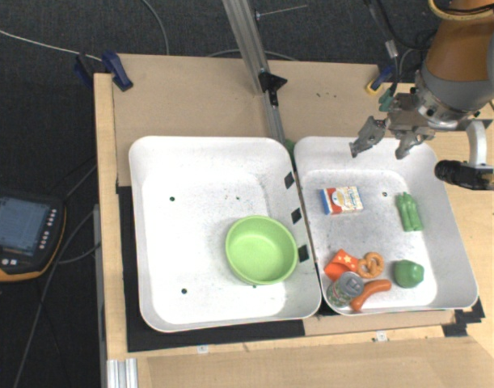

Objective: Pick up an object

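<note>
No object is yet lifted: the small carton (pixel 342 200) lies flat in the right bin (pixel 449 217), its long axis running left to right, near the bin's middle. The gripper (pixel 390 146) is held above the bin's far edge, fingers spread and gripping nothing. Descent and grasp are judged to remain

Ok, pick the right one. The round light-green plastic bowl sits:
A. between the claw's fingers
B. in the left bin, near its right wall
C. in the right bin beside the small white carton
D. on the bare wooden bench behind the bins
B: the round light-green plastic bowl rests on the floor of the left white bin, close to its right wall, far from the claw.
</note>
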Controlling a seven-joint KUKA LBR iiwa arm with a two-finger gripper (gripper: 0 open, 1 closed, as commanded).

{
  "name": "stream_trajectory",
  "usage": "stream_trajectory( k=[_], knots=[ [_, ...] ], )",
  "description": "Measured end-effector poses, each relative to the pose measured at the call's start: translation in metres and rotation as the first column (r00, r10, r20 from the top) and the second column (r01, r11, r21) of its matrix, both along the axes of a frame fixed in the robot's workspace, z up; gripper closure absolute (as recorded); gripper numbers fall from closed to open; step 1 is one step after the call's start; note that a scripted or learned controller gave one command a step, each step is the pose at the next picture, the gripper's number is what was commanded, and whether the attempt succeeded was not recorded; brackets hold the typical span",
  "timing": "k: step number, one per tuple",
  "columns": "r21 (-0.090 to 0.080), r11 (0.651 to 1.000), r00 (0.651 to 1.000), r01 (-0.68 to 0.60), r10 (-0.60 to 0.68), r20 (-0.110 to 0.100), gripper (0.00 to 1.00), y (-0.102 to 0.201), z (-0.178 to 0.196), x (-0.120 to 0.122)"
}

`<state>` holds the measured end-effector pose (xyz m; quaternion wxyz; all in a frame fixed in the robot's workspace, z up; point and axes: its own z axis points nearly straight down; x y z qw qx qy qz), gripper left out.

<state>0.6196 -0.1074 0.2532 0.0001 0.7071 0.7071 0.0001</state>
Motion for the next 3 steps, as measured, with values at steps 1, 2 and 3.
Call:
stream_trajectory(
  k=[1, 2, 3],
  knots=[
    [0.000, 1.000, 1.000, -0.001, 0.001, -0.003, 0.00, 0.005, -0.044, 0.002],
    [0.000, 1.000, 1.000, -0.001, 0.001, -0.004, 0.00, 0.010, -0.087, 0.004],
    [0.000, 1.000, 1.000, 0.000, 0.000, -0.004, 0.00, 0.000, -0.136, 0.001]
  ],
)
